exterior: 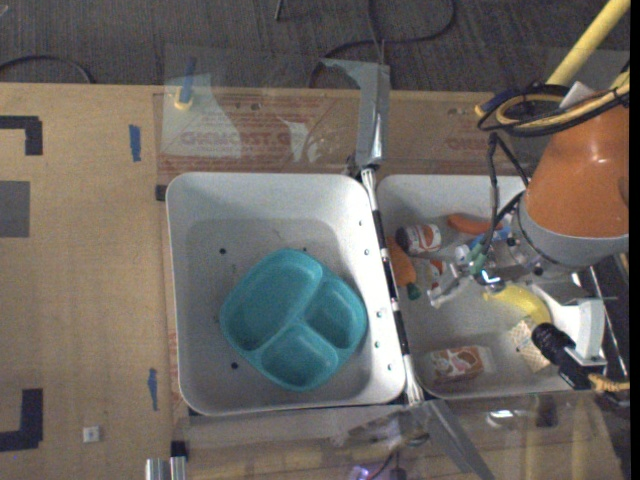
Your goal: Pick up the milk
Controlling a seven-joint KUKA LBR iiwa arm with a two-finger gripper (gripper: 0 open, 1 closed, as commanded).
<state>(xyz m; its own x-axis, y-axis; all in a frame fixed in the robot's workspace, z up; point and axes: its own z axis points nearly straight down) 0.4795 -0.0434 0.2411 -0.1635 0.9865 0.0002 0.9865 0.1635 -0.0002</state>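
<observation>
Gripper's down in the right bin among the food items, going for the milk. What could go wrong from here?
The gripper sits in a tight cluster: a small bottle, an orange carrot and a yellow banana lie close by, so it may nudge or grab the wrong item. The carton lies flat apart from it, possibly untouched.

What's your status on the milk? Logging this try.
Gripper low in right bin, grip unclear. Milk carton lying near front wall, untouched. Carrot, banana nearby.
</observation>
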